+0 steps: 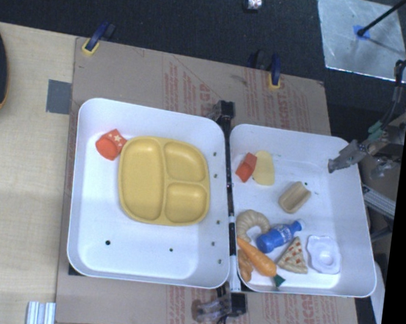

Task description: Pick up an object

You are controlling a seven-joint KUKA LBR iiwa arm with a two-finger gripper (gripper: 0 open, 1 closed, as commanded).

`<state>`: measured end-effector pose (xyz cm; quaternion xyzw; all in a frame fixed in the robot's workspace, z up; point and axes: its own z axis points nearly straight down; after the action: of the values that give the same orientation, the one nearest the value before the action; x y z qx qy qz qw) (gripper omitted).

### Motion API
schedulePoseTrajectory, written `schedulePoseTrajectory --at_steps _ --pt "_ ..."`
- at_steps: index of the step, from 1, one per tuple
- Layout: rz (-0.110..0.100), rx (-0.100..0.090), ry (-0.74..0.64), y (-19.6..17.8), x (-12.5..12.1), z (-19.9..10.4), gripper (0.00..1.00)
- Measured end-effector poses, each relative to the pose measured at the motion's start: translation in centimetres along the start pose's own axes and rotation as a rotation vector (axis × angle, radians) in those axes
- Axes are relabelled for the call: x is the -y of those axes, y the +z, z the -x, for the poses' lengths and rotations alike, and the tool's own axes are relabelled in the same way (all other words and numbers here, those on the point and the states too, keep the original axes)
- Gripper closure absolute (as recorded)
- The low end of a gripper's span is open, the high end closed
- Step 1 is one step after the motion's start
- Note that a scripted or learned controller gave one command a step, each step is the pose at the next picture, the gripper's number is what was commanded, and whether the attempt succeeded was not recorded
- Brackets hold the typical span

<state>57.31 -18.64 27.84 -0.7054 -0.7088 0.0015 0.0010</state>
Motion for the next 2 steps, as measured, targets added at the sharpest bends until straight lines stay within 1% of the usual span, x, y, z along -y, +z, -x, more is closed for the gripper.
schedulePoseTrajectory --at_steps 1,2 --pt "0.007 0.001 -0.003 12.0 -0.7 -1.9 0.0" --pt "0.0 0.0 -0.002 18.7 -2.2 -2.4 0.0"
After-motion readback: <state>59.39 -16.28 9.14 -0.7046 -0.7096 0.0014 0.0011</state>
